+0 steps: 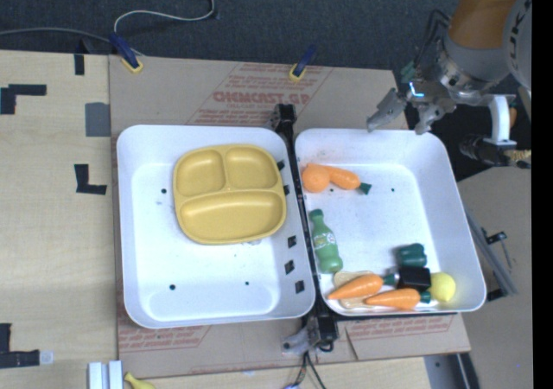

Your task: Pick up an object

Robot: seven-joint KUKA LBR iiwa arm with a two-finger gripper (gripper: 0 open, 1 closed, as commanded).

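The gripper (404,117) hangs above the far rim of the right bin (432,149), its two fingers (384,113) spread apart with nothing between them. Well below the fingers, inside that bin, lie an orange carrot (329,177) near the divider, a green toy bottle (325,242) further down, and in the near corner two more carrots (378,290), a dark green and black piece (412,264) and a yellow lemon (442,288). Far to the fingers' left, the left bin (143,232) holds a yellow sectioned plate (230,192).
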